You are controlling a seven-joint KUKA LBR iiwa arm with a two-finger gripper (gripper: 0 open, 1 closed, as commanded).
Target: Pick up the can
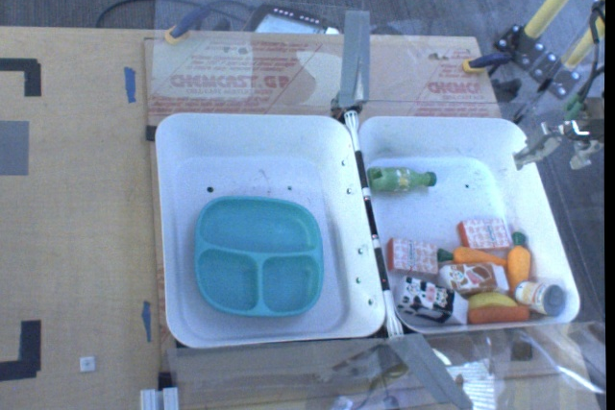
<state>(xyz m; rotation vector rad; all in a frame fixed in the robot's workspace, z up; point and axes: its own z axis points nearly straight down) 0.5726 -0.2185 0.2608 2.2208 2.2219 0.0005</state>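
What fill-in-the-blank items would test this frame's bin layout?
1. The teal divided plate lies in the ___ bin.
2. The green bottle lies on its ___.
3. The can sits in the right bin's near-___ corner.
Missing words: left; side; right

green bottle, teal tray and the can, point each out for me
green bottle (pixel 401 178), camera view, middle of its body
teal tray (pixel 258 255), camera view, ridge between its compartments
can (pixel 539 296), camera view, its side near the end
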